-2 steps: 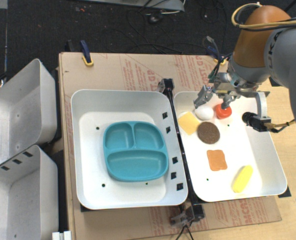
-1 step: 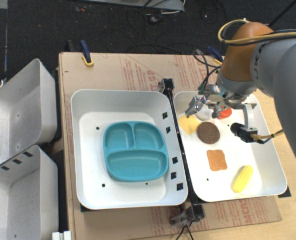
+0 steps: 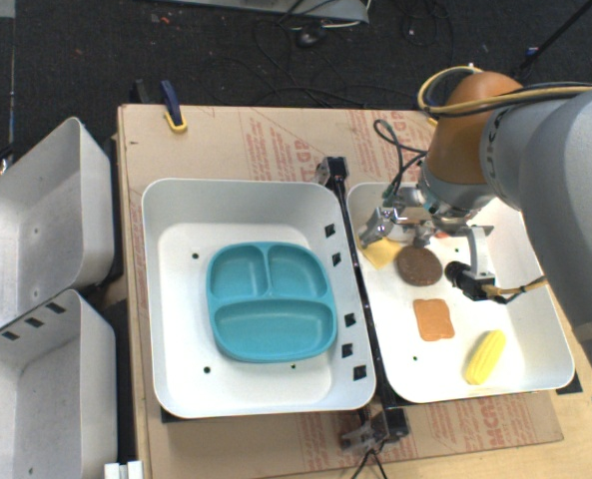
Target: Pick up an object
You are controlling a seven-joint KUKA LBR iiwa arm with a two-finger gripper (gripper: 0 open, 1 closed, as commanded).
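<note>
Hand [image 3: 407, 230] near right bin's [image 3: 535, 367] far-left corner – brown round thing [image 3: 418, 266] just below, touching yellow wedge [image 3: 378, 254]. Grip: can't tell.

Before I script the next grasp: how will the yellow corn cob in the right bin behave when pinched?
The corn cob looks rounded and elongated, so it may roll sideways. Its surface seems glossy, so it could slip. It lies apart from the orange slab, which leaves room.
</note>
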